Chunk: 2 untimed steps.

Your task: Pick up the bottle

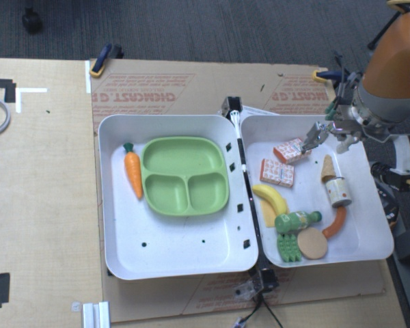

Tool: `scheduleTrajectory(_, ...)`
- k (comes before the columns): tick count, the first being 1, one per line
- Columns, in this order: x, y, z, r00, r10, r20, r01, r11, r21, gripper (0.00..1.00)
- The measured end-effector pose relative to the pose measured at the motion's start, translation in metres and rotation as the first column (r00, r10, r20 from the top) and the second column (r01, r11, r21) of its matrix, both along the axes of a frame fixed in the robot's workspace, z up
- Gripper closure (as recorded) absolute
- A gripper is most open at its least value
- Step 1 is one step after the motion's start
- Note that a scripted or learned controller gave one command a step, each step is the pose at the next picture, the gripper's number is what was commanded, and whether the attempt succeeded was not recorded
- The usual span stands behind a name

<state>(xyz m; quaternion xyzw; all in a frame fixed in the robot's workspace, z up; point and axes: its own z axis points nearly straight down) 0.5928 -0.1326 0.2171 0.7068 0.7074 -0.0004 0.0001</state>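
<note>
Seen from above, the arm reaches in from the right, its jaws (319, 134) poised at the far side of the right bin (369, 248); whether they stand open or closed cannot be told, and nothing is visibly between them. The green bottle (297, 220) lies on its side near the bin's front, between a banana (270, 198) and a round tan disc (313, 244), well apart from the jaws. In the left bin (123, 251), a carrot (133, 173) rests beside a green divided plate (186, 176).
</note>
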Motion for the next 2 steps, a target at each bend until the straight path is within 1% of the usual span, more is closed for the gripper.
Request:
scheduleTrajectory(1,0.001,0.0,0.01,1.0,0.001,0.0,-0.001,1.0,-0.001,1.0)
scheduleTrajectory(2,-0.086,-0.06,0.047,0.951,0.308,0.001,-0.308,0.951,-0.001,1.0)
